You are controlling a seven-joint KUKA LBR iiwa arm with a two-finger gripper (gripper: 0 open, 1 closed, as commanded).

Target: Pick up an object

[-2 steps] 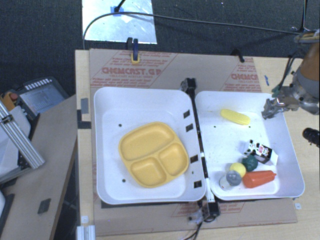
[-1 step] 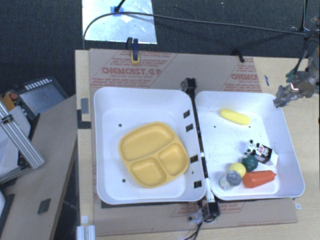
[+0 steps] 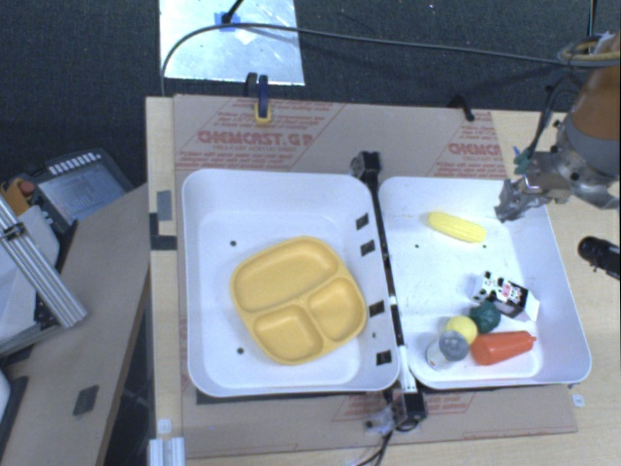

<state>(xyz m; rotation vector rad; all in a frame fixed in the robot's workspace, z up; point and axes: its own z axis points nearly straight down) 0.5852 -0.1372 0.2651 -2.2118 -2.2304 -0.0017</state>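
We see the worktop carrying two shallow white bins side by side. Taking the right bin as our landmark, the left bin sits touching its left wall, and a yellow divided plate lies flat in the middle of that left bin.

The arm comes in over the right bin's far right corner, grey with an orange band above the wrist. Its gripper hangs just above the bin's far rim, near that corner, with nothing between its fingers; whether they are spread or closed we cannot tell from this slant.

Inside the right bin, a yellow corn cob lies on the floor in the far half, just left of and slightly nearer us than the gripper, apart from it. The remaining things cluster in the bin's near part, well away from the gripper: an orange carrot lying towards the near right, a black and white box just beyond it, a dark green ball between them, a yellow ball touching the green one, and a small grey cup nearest the near wall.
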